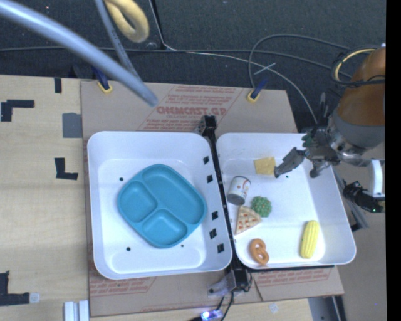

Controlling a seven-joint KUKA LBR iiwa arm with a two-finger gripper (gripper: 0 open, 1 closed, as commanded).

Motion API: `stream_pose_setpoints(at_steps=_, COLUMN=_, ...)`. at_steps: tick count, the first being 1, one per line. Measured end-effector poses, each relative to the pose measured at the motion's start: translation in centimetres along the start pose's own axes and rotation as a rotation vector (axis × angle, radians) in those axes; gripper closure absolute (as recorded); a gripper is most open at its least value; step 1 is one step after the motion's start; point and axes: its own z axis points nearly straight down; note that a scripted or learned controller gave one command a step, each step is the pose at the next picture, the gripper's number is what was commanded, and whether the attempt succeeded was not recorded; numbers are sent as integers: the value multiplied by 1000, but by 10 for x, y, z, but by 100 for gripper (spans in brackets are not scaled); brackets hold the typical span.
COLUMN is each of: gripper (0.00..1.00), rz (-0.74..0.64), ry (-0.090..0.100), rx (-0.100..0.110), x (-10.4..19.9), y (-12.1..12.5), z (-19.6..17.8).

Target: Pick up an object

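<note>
- Far left is bare tan counter (37, 207) with a few black tape marks stuck on it. Brown cardboard (188, 110) with red print lies under both bins.
- Left bin (106, 251), centre-left of the frame: a blue divided tray (161, 204) with three compartments sits in it at a bit of an angle. Nothing on the tray.
- Upper left: a blurry grey bar (75, 44) cuts diagonally across the frame, with a yellowish loop (128, 17) near the top edge. Too out of focus to say what either is.
- Right bin (329, 244), centre-right, has all the small stuff, so the pickable things are here:
  - a small can-like cylinder (237, 189) lying tilted by the bin's left wall, label too small to read
  - a pizza slice (247, 220) just below it
  - a green broccoli piece (261, 205) right beside both of them
  - a pretzel (259, 251) near the bottom edge
  - a yellow cheese-looking wedge (265, 165) higher up, off on its own
  - a corn cob (309, 239) at lower right, well apart from the rest
- Gripper (287, 165) comes in from the right at mid-height, dark and pointing left, its tip just beside the yellow wedge. I can't tell whether the jaws are wide or narrow, it's all one dark shape. Nothing visibly between them.
- Right edge: the grey arm (360, 122) with its orange band is cut off by the frame, cables looping above it.
</note>
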Motion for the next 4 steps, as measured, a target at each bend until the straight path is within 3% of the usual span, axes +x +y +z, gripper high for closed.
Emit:
stream_pose_setpoints(at_steps=1, gripper=0, rz=-4, ry=-2, rx=-12, x=0, y=2, z=-7)
stream_pose_setpoints(at_steps=4, gripper=0, rz=-3, ry=-3, rx=-13, x=-4, y=-6, z=155)
